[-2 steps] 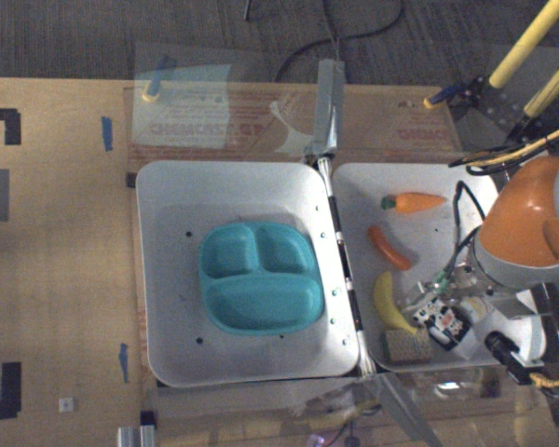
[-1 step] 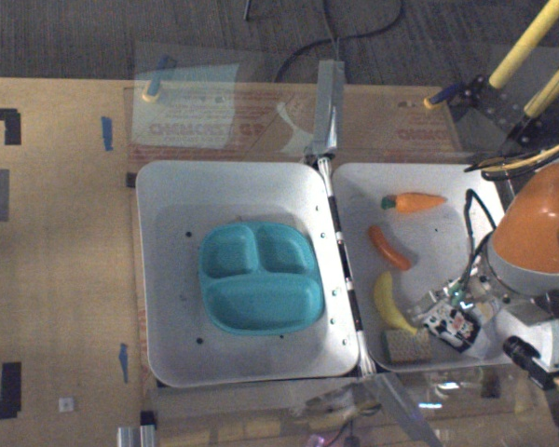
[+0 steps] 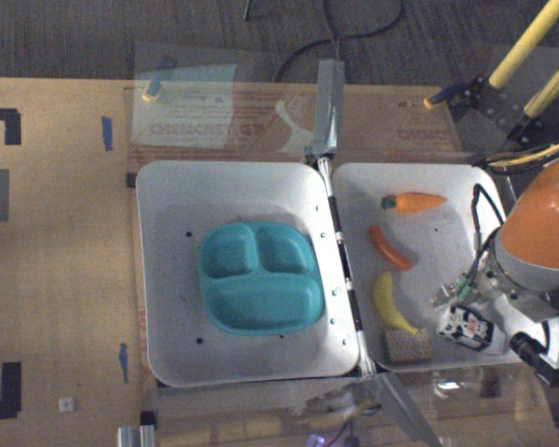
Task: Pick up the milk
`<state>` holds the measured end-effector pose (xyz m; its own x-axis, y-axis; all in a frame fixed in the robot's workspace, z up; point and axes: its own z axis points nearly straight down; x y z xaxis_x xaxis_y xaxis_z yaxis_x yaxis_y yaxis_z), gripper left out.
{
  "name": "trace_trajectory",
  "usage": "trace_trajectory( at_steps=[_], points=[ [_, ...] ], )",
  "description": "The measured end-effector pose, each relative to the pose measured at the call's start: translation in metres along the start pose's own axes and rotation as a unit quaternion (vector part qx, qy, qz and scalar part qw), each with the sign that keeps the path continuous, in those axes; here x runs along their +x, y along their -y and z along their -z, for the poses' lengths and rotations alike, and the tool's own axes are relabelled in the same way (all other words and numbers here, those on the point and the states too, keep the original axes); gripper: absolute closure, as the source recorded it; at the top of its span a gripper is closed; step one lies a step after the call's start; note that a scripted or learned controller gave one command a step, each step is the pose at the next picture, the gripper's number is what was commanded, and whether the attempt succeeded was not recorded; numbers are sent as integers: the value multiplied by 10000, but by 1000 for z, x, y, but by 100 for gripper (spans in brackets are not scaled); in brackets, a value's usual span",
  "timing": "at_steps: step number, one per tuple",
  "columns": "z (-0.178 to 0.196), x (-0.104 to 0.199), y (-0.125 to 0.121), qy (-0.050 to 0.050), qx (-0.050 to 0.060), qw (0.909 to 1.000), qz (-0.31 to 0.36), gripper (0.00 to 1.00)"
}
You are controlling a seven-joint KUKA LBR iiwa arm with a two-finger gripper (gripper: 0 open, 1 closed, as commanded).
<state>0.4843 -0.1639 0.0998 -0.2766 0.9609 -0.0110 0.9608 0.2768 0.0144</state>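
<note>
The gripper (image 3: 461, 319) sits over the milk (image 3: 468, 326) near the right bin's (image 3: 452, 180) near wall; grip state unclear. Crowding could spoil the grasp.

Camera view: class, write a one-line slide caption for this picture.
Overhead view: arm's gripper low over milk carton in right bin, near carrot and banana; teal tray in left bin.
</note>
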Motion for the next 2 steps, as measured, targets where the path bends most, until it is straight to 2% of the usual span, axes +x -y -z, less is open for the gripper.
trace_trajectory(
  at_steps=[1, 2],
  points=[
    [96, 74, -28, -51, 66, 9998, -180, 100],
    [162, 116, -62, -43, 71, 9964, -843, 100]
  ],
)
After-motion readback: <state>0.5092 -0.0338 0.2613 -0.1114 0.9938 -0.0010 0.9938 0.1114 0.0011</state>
